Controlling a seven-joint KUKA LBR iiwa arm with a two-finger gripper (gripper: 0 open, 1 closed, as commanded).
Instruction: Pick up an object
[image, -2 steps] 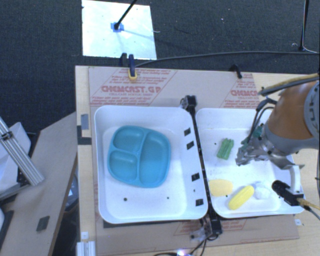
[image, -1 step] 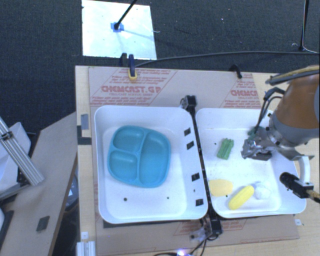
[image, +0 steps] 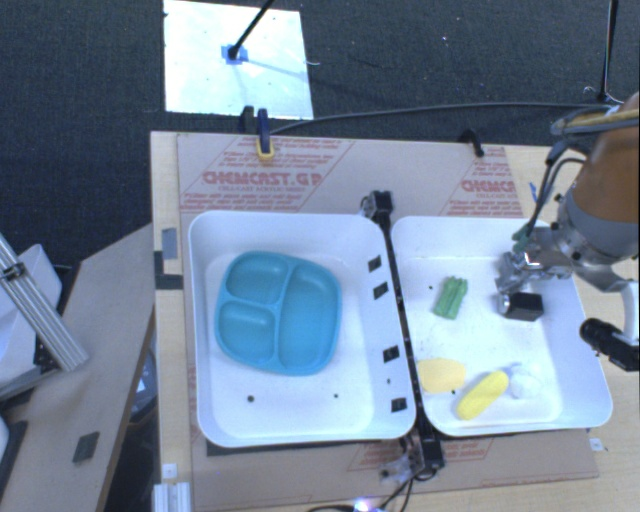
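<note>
The blue divided plate (image: 277, 311) lies alone in the left bin (image: 205, 240). In the right bin (image: 590, 400), the green ridged block (image: 450, 298) looks light and stiff, best pinched across its narrow sides; the yellow banana-like toy (image: 482, 394) seems smoother and slippery. The gripper (image: 520, 293) hovers near the block, jaws unclear.

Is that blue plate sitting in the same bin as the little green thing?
No, the blue plate lies in the left bin, while the green thing lies in the right bin.
</note>
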